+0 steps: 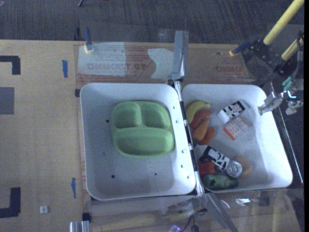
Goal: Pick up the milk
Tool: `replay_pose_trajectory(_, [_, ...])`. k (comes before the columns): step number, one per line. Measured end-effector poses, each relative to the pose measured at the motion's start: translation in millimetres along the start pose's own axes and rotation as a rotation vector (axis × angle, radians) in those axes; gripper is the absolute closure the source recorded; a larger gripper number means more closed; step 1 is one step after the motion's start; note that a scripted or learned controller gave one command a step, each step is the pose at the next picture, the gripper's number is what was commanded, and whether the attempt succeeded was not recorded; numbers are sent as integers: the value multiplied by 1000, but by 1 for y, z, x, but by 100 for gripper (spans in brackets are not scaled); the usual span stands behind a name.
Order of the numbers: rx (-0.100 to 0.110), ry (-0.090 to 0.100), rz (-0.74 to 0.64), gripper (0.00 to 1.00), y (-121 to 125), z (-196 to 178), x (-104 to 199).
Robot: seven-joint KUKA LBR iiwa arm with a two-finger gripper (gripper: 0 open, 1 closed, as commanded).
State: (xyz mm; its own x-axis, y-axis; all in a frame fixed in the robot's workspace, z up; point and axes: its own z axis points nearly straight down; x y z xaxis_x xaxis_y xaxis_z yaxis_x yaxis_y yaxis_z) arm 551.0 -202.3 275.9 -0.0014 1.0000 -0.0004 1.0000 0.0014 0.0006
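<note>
Hovering at the right rim of the right-hand bin (282,144), the pincer (268,105) hadn't got hold of anything as far as the camera view showed, and honestly you couldn't tell how far open it was, too small and blurry. The milk (232,111), a little black-and-white carton, lay on its side just to the pincer's left, down in the bin. Touching it on its near side was an orange-and-white carton (237,127), so a slightly off descent would probably have nudged that one or grabbed both. The carton lying flat also looked likely to slip or spin if pinched at a corner. Further left sat a banana (195,108) and carrots (203,127); well beyond, a green tray (142,128) in the other bin (91,139) on the worktop (38,129).
</note>
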Motion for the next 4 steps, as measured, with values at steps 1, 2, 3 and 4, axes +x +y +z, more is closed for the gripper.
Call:
replay_pose_trajectory(1, [0,0,-97,0,27,120,31])
replay_pose_trajectory(2, [0,0,16,0,75,182,24])
replay_pose_trajectory(3, [9,8,13,100,74,172,28])
replay_pose_trajectory(4, [2,2,-241,100,17,129,91])
